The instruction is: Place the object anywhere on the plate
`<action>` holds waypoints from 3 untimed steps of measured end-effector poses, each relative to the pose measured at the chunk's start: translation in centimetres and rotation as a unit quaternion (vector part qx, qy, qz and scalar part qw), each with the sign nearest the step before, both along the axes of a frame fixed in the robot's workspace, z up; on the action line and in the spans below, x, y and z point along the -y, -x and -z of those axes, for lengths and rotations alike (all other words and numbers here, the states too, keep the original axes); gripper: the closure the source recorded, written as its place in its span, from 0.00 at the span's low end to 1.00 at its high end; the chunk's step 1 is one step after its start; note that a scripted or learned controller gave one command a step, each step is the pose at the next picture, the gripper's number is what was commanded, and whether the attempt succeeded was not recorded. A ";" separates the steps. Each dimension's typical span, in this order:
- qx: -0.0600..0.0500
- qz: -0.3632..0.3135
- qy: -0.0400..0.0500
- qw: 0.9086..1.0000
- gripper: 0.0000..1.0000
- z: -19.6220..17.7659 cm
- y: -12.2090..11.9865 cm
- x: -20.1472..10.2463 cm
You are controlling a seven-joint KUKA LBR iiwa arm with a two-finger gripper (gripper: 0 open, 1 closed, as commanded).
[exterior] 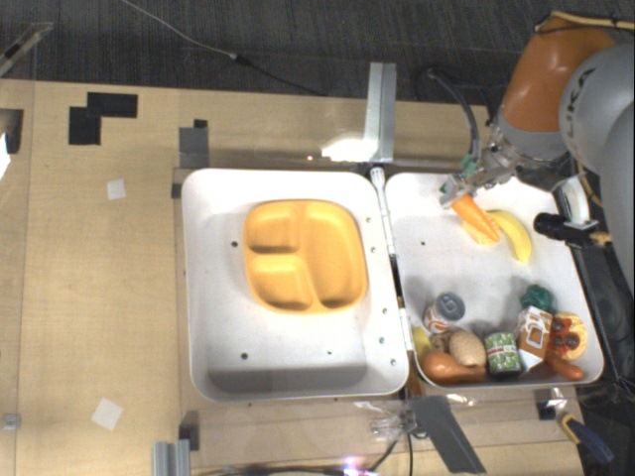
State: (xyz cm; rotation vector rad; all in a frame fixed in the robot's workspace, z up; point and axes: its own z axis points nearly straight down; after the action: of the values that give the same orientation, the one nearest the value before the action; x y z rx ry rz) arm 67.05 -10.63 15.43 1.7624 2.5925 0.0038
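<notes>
The hand (474, 178) sits in the upper right of the frame, over the top left corner of the right bin (427, 256), and whether it is wide or narrow I cannot tell at this size. Just below it, touching or nearly so, lies an orange carrot-like toy (477, 220), slanted, with a yellow banana (514, 233) right beside it. The carrot looks light, stiff and smooth, probably plastic, so it may slip; a grip across its middle, square to its length, seems safest, kept clear of the banana. Further down, a heap of small toy foods (501, 345) crowds the bin's lower edge. The yellow divided plate (303, 254) rests in the left bin (213, 296), on the wooden surface (89, 296).
</notes>
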 end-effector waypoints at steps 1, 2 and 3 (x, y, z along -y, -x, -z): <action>0.001 -0.026 -0.002 1.000 1.00 -3.4 2.8 -7.0; -0.001 -0.178 0.000 0.984 1.00 -3.1 4.8 -12.5; -0.001 -0.207 -0.001 0.978 1.00 -3.1 6.3 -18.4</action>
State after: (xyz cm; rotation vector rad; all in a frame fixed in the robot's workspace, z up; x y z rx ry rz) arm 60.79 7.75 18.53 1.1896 2.9043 0.0068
